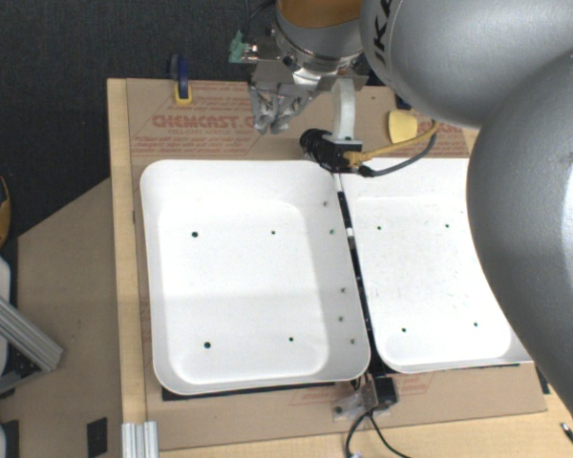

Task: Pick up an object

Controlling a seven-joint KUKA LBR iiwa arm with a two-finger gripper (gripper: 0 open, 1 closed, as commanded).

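My gripper (270, 114) hangs over the brown board (210, 122) just behind the back rim of the left white bin (162, 256). It points down from the grey arm with the orange band (315, 3). The right white bin (430, 284) lies beside the left one, and the arm's large grey body hides its right part. A pale yellow object (402, 125) lies on the board behind the right bin, partly covered by the arm. I see no object at the gripper's tip.
A black fitting with a cable (327, 148) sits at the back where the two bins meet. A blue and yellow clamp (181, 78) grips the board's back edge. Metal rails (19, 332) lie off the bench at the left.
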